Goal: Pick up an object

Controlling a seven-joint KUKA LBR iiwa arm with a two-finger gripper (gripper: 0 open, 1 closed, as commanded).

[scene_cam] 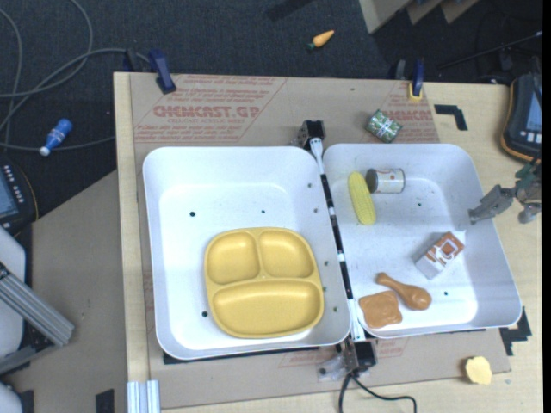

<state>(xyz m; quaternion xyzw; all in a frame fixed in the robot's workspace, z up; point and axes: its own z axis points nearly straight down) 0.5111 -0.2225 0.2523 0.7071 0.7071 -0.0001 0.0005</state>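
The right bin holds a yellow corn cob, a small silver can lying on its side, a white and orange carton, a brown drumstick and a brown slice of toast. A yellow divided plate lies in the left bin. My gripper hangs over the right bin's right rim. It is open, with nothing between its fingers. It is well right of the corn and can, and up and to the right of the carton.
A small green can sits on the bench behind the right bin, and a yellow lump lies by the front right corner. On the dark floor are an orange piece and a blue bottle.
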